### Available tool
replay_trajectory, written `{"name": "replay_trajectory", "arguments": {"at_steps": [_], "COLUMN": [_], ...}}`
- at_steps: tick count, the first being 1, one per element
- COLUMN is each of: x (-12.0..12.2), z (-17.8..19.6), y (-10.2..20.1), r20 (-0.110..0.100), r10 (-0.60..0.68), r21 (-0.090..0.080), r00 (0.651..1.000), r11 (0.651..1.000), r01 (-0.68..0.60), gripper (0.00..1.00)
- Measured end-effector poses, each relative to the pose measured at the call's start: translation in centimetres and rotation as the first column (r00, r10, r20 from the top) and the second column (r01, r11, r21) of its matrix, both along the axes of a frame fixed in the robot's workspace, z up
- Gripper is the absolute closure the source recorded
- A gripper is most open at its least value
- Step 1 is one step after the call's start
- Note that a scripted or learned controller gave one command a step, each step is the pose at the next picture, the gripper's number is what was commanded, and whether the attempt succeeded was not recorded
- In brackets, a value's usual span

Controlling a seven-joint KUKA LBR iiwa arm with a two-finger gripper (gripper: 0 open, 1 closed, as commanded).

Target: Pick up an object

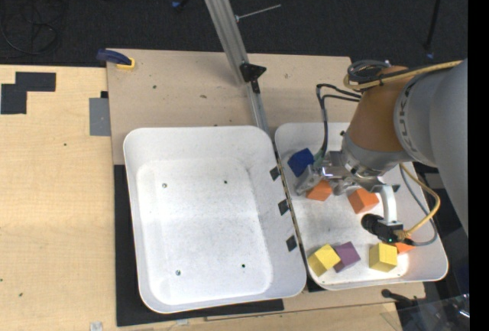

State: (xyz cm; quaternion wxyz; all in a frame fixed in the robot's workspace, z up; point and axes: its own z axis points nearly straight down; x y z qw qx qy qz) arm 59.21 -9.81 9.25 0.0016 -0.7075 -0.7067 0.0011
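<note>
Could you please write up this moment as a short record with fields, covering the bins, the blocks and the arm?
left bin: white, no blocks seen in it
right bin: white, holds all the blocks
blue block: far left part of right bin
orange blocks: one below the blue, one to its right
yellow blocks: near edge, one left, one right
purple block: touching the left yellow
arm: over right bin
claw: low, between the orange blocks

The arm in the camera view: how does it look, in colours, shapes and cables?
The thick cylindrical grey arm carries a broad orange band above its wrist. Thin black cables loop beside the band. Below sits the small silvery metal claw. A yellow cable curves under the arm.
</note>
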Motion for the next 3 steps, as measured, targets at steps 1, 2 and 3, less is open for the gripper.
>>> {"name": "replay_trajectory", "arguments": {"at_steps": [1,2,3], "x": [-0.1,-0.1,0.7], "z": [1.1,5.2,9.9], "y": [-0.3,-0.3,-0.9], "r20": [-0.001,0.004,0.005], "r10": [-0.007,-0.006,0.001], "r21": [0.000,0.000,-0.001], "r00": [1.000,1.000,1.000], "r11": [1.000,1.000,1.000], "r01": [0.007,0.006,-0.001], "gripper": [1.00,1.00,1.00]}}
